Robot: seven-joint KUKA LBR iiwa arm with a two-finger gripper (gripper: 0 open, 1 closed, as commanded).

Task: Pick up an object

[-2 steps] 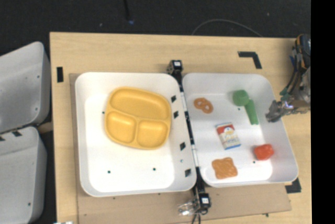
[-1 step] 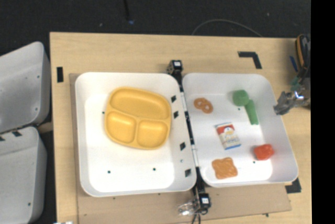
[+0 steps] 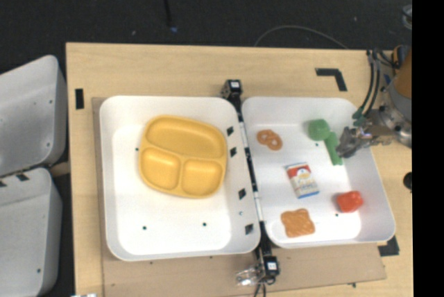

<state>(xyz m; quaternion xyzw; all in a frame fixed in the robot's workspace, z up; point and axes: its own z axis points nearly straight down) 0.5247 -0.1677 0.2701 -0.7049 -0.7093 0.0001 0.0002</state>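
Note:
The right bin holds several small objects. A green scoop-like toy lies at its far right, with a pretzel to its left. In the middle lies a small red-and-white carton. Toward the front rest a toast slice and a red tomato-like piece. My gripper comes in from the right edge and hangs right over the green toy's handle end. Nothing shows between its fingers.
The left bin holds a yellow divided plate. A row of black clips runs along the seam between the bins. The wooden bench surrounds both bins, and a white shape sits off its left side.

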